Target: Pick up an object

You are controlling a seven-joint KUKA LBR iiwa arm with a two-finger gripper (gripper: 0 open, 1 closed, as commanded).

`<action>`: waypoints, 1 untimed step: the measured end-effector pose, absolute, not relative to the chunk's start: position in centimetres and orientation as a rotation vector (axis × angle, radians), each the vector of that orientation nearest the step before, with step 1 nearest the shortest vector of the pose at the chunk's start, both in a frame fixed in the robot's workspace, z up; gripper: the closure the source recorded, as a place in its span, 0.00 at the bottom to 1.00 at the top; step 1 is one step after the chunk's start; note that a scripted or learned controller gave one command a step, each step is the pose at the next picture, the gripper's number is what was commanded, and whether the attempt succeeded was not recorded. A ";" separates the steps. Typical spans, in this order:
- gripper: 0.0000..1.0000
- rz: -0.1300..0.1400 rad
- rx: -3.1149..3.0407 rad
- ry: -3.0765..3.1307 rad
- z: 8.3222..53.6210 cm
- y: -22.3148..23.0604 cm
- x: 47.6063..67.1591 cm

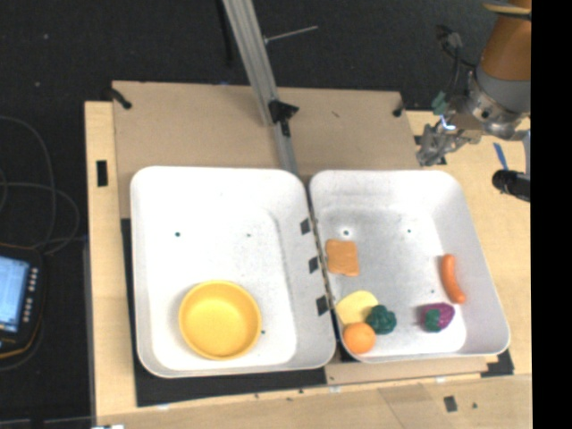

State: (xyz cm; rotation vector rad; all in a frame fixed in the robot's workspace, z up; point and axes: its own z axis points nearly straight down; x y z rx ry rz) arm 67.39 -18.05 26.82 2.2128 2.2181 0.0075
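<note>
- Claw (435,147) hangs over the bare table (214,128), just outside the far edge of the right bin (465,206). Nothing is visible between its fingers; how far apart they stand cannot be told at this size and blur.
- Arm: the orange band (506,47) and grey wrist sit directly behind the claw, toward the right edge of the view. Judgement: a parked or approach pose, clear of the bin walls so the camera sees the contents unobstructed.
- Candidate objects all lie in the right bin, on the near side of the claw, well apart from it.
- Orange block (342,257): nearest to the claw of the group, beside the wall the bins share, standing alone.
- Carrot-like orange stick (452,278): nearly straight below the claw in the view, close to the bin's right wall, isolated.
- Purple piece (436,316): just beyond the stick, toward the near rim, apart from its neighbours.
- Cluster in the corner farthest from the claw: yellow piece (356,307), dark green piece (382,319) and orange ball (359,338), touching or nearly so.
- Judgement: the cluster sits tight against the wall, probably a poor first target; the block or the stick leave room for the fingers on both sides.
- Left bin (161,195): holds a yellow bowl (220,319), far across from the claw, past the shared wall.
- Task status: no object lifted yet; descent not begun.
</note>
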 end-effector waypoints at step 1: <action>1.00 0.001 2.215 2.222 26.9 -18.2 67.4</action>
